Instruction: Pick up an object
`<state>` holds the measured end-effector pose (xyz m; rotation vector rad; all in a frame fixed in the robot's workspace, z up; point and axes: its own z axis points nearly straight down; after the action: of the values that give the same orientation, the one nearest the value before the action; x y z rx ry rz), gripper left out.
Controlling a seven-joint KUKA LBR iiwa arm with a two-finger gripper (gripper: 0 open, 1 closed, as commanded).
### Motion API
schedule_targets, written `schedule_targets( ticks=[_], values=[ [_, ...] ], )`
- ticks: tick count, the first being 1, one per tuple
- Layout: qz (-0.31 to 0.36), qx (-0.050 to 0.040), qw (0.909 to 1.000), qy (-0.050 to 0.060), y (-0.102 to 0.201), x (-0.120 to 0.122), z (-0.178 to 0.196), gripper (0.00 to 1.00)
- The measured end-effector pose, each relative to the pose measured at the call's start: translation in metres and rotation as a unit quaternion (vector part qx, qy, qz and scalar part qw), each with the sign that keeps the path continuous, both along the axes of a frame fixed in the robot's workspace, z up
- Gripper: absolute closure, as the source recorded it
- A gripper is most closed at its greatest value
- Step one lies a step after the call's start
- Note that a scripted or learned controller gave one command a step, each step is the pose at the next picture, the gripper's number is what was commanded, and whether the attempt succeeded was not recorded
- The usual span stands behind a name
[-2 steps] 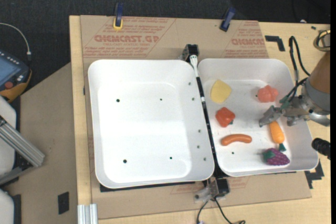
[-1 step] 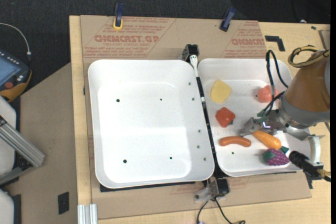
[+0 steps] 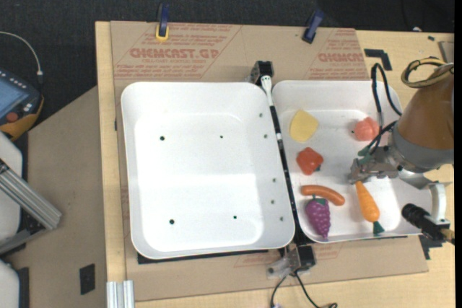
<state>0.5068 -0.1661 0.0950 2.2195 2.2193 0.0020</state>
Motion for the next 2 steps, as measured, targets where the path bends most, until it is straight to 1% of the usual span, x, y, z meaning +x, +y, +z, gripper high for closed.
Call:
schedule_targets(
  ticks=[1, 2],
  values=[
    [0.000, 0.0002, 1.0000, 0.000, 0.000, 0.000, -0.001, 0.00],
    [-0.001, 0.0015, 1.0000, 0.003, -0.015, -0.016, -0.011, 0.00]
  ],
)
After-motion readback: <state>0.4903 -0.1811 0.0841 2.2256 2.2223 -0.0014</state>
